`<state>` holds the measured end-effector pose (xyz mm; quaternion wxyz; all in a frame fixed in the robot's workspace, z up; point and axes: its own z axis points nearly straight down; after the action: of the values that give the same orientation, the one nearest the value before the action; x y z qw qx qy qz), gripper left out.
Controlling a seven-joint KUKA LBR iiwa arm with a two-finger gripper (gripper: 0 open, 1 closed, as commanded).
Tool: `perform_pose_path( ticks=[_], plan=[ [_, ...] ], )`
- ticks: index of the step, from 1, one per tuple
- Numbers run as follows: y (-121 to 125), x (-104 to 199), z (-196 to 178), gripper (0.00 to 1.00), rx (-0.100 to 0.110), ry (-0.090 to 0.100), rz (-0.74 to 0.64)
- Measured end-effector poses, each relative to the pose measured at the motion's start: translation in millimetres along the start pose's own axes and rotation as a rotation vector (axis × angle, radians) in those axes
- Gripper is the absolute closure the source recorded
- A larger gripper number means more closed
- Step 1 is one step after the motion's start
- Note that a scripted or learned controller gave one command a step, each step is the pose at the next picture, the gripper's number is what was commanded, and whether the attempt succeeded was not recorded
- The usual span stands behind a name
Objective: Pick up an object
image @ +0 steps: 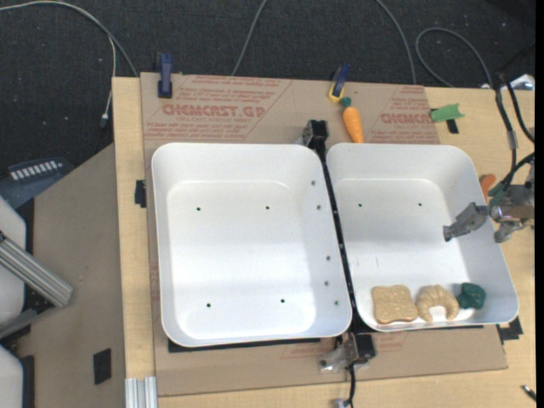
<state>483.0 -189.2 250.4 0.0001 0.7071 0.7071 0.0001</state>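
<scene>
Three small objects lie in a row along the near edge of the right bin (399,172): a tan toast slice (393,304), a pale croissant (437,303) and a dark green piece (472,295). My gripper (486,226) hangs at that bin's right rim, above and a little right of the green piece. It is open, one grey finger (464,223) reaching over the bin floor and the other at the rim. Nothing sits between them.
The left bin (246,245) adjoins the right one. An orange carrot (353,125) lies on the cardboard behind the bins, with a green clip (446,113) to its right. Clamps (164,75) hold the board's far edge. Cables hang at the right.
</scene>
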Motion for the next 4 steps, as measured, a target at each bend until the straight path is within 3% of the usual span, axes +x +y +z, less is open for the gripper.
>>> perform_pose_path(
  ticks=[1,2,3,4],
  plan=[
    [19.8,54.7,-9.5,0.0,-0.001,0.001,-0.005],
    [19.3,52.1,-19.9,1.0,-0.002,0.0,-0.001],
    [14.7,19.9,-45.6,1.0,-0.002,-0.001,-0.038],
    [97.7,-17.4,-33.4,1.0,0.001,0.0,0.0]
  ],
)
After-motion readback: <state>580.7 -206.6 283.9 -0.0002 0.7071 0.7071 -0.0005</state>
